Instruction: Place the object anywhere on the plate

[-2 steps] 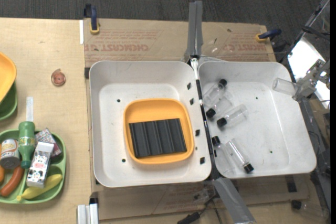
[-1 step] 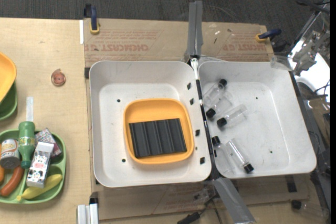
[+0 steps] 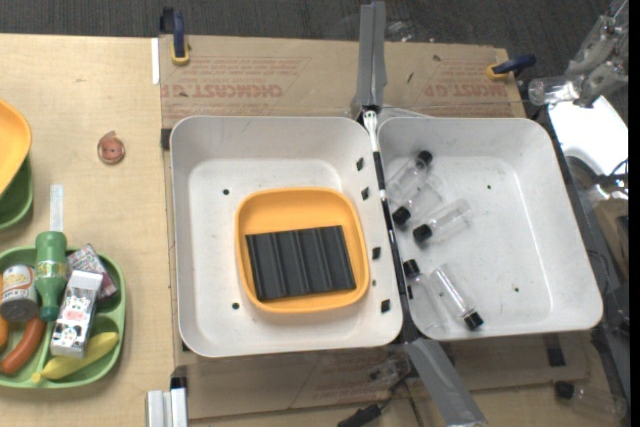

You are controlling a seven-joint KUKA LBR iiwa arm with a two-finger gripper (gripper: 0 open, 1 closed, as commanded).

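While my arm [image 3: 598, 55] waits folded at the bench's right edge, the dark ridged object [image 3: 300, 261] already lies on the orange plate [image 3: 297, 207].

My pincer sits up there in a tangle of metal, so I cannot tell its state. The object rests flat and centred in the left bin [image 3: 200, 165], apart from me; I judge the job done. Clear, black-capped vials [image 3: 438, 221] lie scattered in the right bin [image 3: 540, 295], their glass hard to trace against white.

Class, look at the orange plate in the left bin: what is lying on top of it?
A dark grey ribbed slab lies flat on the orange plate, covering most of its middle. Only the plate's rim shows around it; the part of the plate under the slab is hidden.
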